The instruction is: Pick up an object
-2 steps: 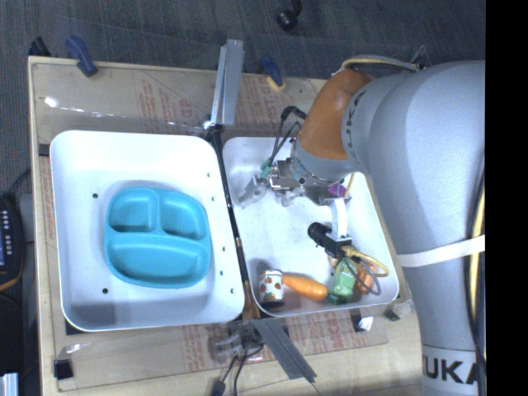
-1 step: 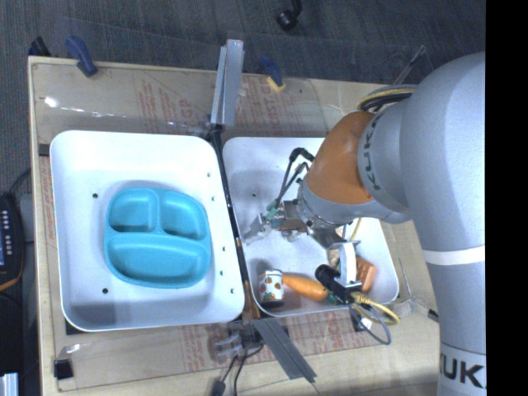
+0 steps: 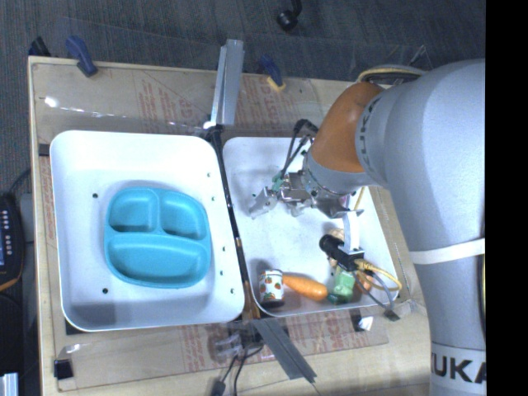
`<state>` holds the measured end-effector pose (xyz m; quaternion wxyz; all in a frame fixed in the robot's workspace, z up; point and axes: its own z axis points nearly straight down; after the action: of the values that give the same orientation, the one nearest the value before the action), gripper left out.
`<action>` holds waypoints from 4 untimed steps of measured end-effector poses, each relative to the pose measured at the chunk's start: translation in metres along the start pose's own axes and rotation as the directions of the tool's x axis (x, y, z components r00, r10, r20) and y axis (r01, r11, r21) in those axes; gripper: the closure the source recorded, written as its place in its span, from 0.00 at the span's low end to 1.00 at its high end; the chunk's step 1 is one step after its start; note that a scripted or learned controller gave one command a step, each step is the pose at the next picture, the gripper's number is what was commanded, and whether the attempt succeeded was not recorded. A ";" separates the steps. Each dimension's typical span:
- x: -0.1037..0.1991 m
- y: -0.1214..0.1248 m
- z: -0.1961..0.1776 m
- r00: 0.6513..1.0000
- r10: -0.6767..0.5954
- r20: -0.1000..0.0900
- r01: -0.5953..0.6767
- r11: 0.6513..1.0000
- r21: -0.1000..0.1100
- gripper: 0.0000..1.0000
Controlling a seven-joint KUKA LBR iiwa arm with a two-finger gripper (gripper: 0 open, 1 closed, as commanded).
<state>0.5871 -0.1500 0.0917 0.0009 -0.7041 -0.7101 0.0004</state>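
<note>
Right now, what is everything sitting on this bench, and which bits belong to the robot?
White plastic bins: two, side by side on the bench.
Blue divided plate: one, in the left bin.
Orange carrot: one, near the right bin's front edge.
Small printed can: one, white and patterned, left of the carrot.
Green block: one, right of the carrot.
Blue clamps: two, at the bench's back edge.
Robot arm: one, grey with orange band, over the right bin.
Gripper: one, metal, low in the right bin.

Robot lab bench setup.
KUKA-branded grey arm, wooden bench with blue clamps, two white bins, dark carpet, cabling at the front edge.
</note>
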 end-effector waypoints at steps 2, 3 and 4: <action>-0.059 -0.098 -0.002 1.000 0.001 0.001 -0.001 1.000 -0.006 0.00; -0.059 -0.038 0.000 1.000 0.001 -0.001 -0.001 1.000 0.000 0.00; -0.059 -0.109 -0.001 1.000 0.000 0.001 0.000 1.000 -0.004 0.00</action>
<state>0.4784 -0.2099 0.0931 -0.0006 -0.7040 -0.7102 -0.0008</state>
